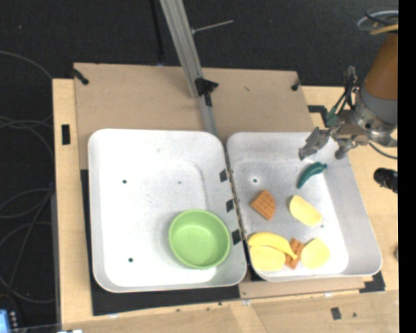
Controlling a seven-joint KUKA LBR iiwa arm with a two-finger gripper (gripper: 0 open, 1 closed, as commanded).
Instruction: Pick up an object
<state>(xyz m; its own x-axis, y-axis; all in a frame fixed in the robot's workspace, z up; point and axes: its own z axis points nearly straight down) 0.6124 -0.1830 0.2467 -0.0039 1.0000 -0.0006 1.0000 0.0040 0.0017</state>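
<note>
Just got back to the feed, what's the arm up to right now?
The arm's pincer hangs over the far right part of the right bin, open, with nothing between its fingers. A small teal object lies just below it on the bin floor. Yellow pieces, a waffle-like orange piece and others sit nearer the front. A green bowl rests in the left bin.
</note>
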